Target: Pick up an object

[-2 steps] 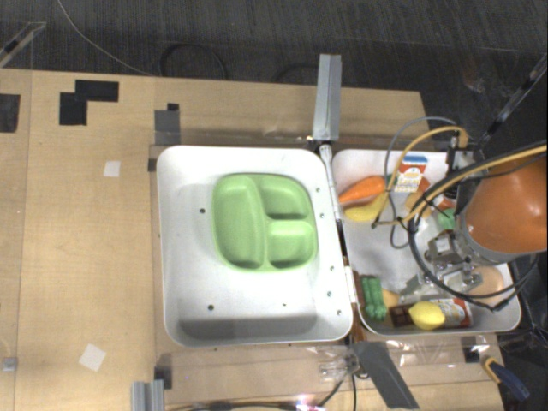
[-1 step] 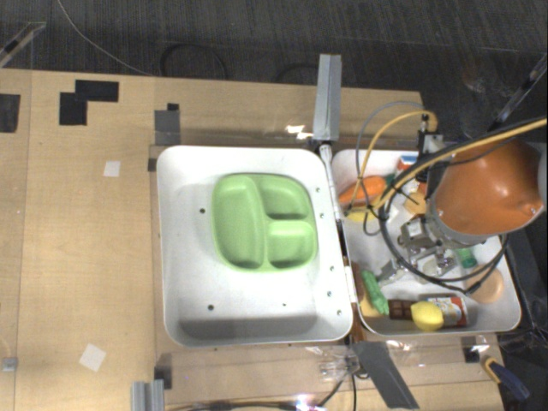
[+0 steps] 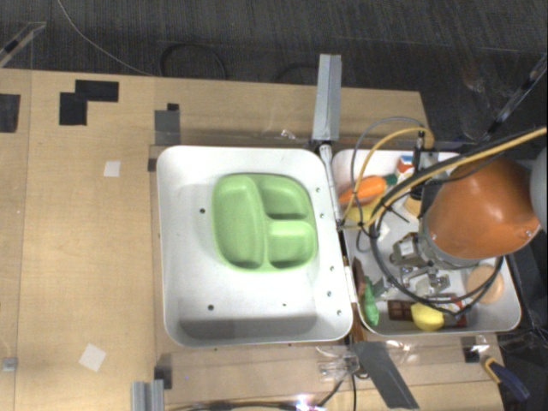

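Over the right bin, at the right side of the frame, the arm is reaching down, its orange band covering much of the bin's middle. Below that band the gripper is hanging among black and yellow cables, low inside the bin; whether it is gripping anything cannot be told, since the wrist and wiring are hiding its tip. Around it the bin is holding a jumble of small objects: an orange carrot-like piece is lying near the upper left corner, a yellow lemon-like object is sitting near the lower edge, a brown block is lying just beside it to the left, and a green piece is resting along the left wall. A pale round object is peeking out at the lower right of the band. Across the centre of the frame, the left bin is carrying a green divided tray, lying flat.
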Tool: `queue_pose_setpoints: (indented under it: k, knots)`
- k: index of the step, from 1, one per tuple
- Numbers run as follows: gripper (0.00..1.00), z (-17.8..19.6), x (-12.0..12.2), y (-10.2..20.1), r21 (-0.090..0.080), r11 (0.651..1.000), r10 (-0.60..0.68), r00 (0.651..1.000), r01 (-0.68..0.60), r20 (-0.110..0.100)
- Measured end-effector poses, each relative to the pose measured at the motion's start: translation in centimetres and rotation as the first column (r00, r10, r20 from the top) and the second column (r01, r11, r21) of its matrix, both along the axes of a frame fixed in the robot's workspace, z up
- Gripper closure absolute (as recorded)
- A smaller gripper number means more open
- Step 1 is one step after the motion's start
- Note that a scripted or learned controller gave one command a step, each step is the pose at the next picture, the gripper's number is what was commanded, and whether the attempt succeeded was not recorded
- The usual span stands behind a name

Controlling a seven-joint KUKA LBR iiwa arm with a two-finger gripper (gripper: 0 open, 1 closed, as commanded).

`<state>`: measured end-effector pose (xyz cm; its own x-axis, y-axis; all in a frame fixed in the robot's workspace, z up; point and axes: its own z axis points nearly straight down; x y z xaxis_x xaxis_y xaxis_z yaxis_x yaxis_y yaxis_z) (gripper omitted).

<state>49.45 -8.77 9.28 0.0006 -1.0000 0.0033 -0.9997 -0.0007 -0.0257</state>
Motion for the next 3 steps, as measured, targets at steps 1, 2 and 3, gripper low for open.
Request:
queue_pose_setpoints:
  k: [1,2,3]
  knots:
    - [0.00,0.0,3.2,-0.3,0.003,0.976,0.219,0.976,-0.219,-0.017]
    - [1.00,1.3,3.5,0.1,0.007,0.976,0.218,0.976,-0.218,-0.008]
    - [1.00,11.7,8.6,3.4,0.002,0.972,0.236,0.972,-0.236,-0.011]
